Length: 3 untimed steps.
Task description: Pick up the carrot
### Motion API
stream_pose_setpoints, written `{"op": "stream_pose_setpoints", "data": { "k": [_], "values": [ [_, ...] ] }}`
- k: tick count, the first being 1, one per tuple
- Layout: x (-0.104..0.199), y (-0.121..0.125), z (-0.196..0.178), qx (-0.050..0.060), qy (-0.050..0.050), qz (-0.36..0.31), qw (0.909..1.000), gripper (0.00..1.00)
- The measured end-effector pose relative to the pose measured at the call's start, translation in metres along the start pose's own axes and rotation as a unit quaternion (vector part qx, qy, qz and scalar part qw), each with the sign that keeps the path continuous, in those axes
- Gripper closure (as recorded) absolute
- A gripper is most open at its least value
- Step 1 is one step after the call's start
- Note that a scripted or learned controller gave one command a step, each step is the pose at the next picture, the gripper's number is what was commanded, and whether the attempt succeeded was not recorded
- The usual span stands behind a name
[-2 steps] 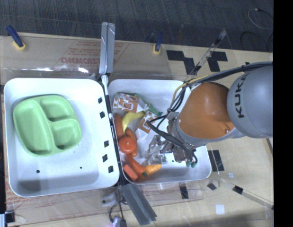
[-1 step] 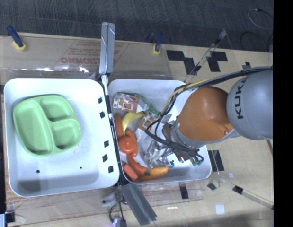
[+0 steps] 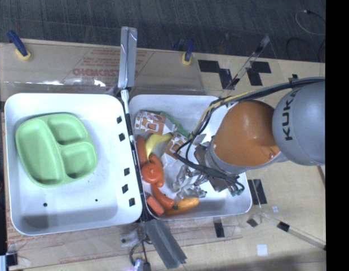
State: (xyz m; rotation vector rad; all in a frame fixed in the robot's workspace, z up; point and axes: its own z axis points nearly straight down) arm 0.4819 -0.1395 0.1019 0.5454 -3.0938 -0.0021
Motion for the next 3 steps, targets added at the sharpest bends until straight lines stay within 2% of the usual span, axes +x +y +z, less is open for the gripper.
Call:
{"op": "stream_pose_setpoints", "data": {
  "k": [1, 2, 3],
  "values": [
    [-0.006, -0.001, -0.004, 0.003, -0.009, -0.001, 1.0000, 0.00],
    [-0.033, -0.007, -0.102, 0.001, -0.001, 0.086, 0.9963, 0.00],
    [-0.012, -0.058, 0.010, 0.000, 0.000, -0.094, 0.9956, 0.00]
  ]
}}
